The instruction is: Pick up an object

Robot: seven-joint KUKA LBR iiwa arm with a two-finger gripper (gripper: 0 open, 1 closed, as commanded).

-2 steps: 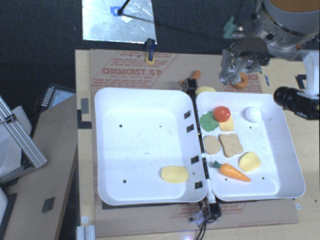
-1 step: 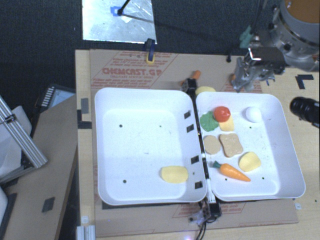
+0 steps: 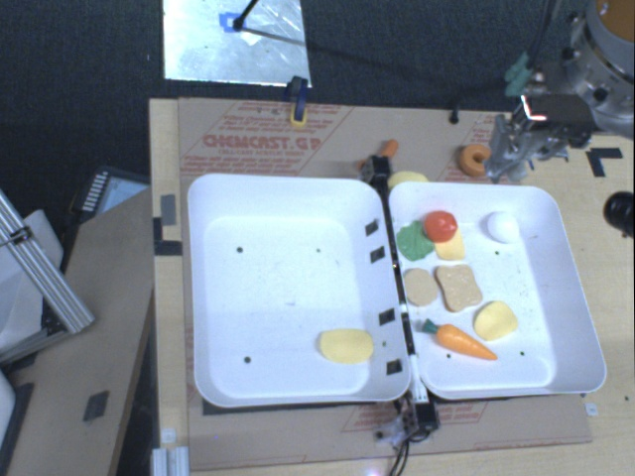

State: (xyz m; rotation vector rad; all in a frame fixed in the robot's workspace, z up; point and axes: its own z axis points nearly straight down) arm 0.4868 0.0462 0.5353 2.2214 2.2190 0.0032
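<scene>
In the right bin (image 3: 571, 296), most of the toy food is sitting together: a red tomato (image 3: 441, 225) is resting against a green leafy piece (image 3: 414, 241) and a pale yellow block (image 3: 451, 248), with a round tan slice (image 3: 421, 287) and a slice of bread (image 3: 459, 287) lying just below them. A white egg-shaped piece (image 3: 501, 227) is lying apart near the far rim, a yellow lump (image 3: 494, 320) is sitting toward the near side, and a carrot (image 3: 460, 339) is lying at a slant beside it (its green end is pointing toward the divider).

The left bin (image 3: 228, 266) is holding a single yellow potato-like piece (image 3: 345, 345) near its near right corner.

Out on the surface (image 3: 248, 137) behind the bins, a brown doughnut (image 3: 475, 160) is lying just beside the gripper (image 3: 508, 162), which is hanging over the board beyond the right bin's far rim. Whether it is wide or narrow I cannot tell from here. Another yellow piece (image 3: 407, 178) is peeking over the far rim near the divider.
</scene>
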